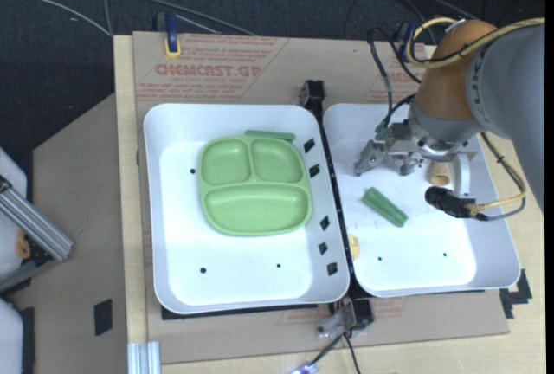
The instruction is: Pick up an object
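A small green block (384,206) lies tilted on the floor of the right bin (450,268), near its middle. My gripper (385,164) hangs over the back part of that bin, just above and behind the block and apart from it. Its fingers (364,163) are spread open with nothing between them. A small tan piece (441,176) lies to the right of the gripper, partly hidden by the wrist. In the left bin (251,277) sits a light green divided plate (254,186), and a flat dark green piece (270,136) lies at the plate's far edge.
The divider between the two bins carries several black clips (322,225). A black connector on a yellow cable (452,201) hangs from the wrist over the right bin. Cardboard (208,61) lies under both bins.
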You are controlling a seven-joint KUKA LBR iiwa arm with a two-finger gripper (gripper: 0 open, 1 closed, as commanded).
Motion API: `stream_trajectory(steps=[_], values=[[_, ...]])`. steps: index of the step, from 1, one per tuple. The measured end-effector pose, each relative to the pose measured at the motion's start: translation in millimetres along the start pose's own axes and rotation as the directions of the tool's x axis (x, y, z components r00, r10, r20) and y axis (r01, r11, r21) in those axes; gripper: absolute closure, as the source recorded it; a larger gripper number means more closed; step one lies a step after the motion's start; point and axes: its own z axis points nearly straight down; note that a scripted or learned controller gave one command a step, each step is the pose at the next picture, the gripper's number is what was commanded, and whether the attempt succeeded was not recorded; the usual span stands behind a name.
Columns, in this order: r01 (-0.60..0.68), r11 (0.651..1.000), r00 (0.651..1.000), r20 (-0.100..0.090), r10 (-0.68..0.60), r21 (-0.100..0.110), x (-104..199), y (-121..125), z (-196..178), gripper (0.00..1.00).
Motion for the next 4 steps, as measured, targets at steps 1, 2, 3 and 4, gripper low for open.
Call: stream_trajectory(steps=[1, 2, 3, 4], values=[[-0.001, 1.000, 1.000, 0.000, 0.001, -0.007, -0.1, 1.9, -14.7, 1.00], [0.002, 1.000, 1.000, 0.002, -0.002, -0.012, 9.9, 2.8, -64.2, 1.00], [0.002, 1.000, 1.000, 0.003, -0.002, -0.016, 9.3, 6.6, -129.7, 1.00], [0.001, 1.000, 1.000, 0.003, -0.001, -0.013, 9.4, 7.6, -162.8, 1.00]])
